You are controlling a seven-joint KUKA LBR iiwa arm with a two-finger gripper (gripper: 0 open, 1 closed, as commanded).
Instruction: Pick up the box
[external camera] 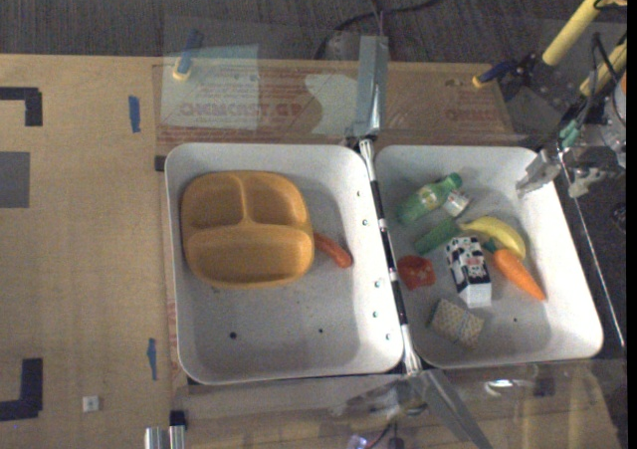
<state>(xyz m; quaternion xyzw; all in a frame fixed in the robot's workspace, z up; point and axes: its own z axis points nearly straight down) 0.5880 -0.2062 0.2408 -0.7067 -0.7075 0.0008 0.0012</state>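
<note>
Hand of mine hovers over the right bin's far right corner; I cannot tell its state. Cow-patterned box lies mid-bin, long axis running far-to-near, print unreadable, beside the banana.

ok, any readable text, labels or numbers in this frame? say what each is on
Nothing can be read for certain.
Clear sheet above the left bin: a row of large faint letters with smaller lines above, too blurred to read.
Box in the right bin: black-and-white cow pattern, any print too small to read.
Green bottle: label too small to read.
</note>
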